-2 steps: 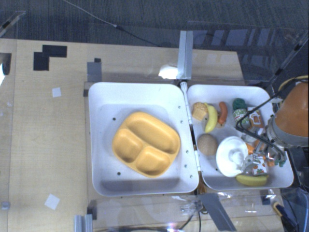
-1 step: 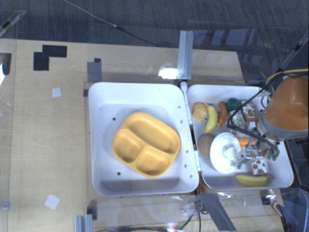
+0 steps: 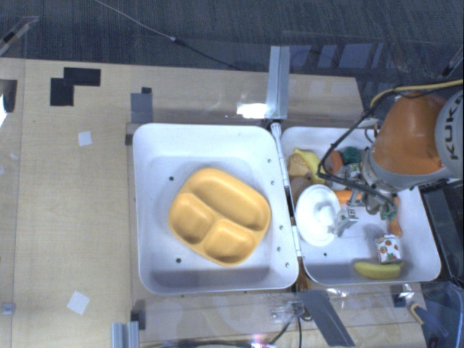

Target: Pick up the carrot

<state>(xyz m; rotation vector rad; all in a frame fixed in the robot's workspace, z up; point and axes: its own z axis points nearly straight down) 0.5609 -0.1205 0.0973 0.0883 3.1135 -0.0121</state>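
Observation:
The carrot is an orange stick lying in the right bin, just right of a white bowl. Most of it is hidden under my gripper; what may be its other end shows as an orange bit near the wrist. The gripper hangs low over the bowl's right edge and the carrot, below the arm's orange band. I see nothing clearly held in it.
The right bin also holds a banana at the front, a small patterned carton, a yellow item and a green and orange item at the back. A yellow divided plate lies in the left bin.

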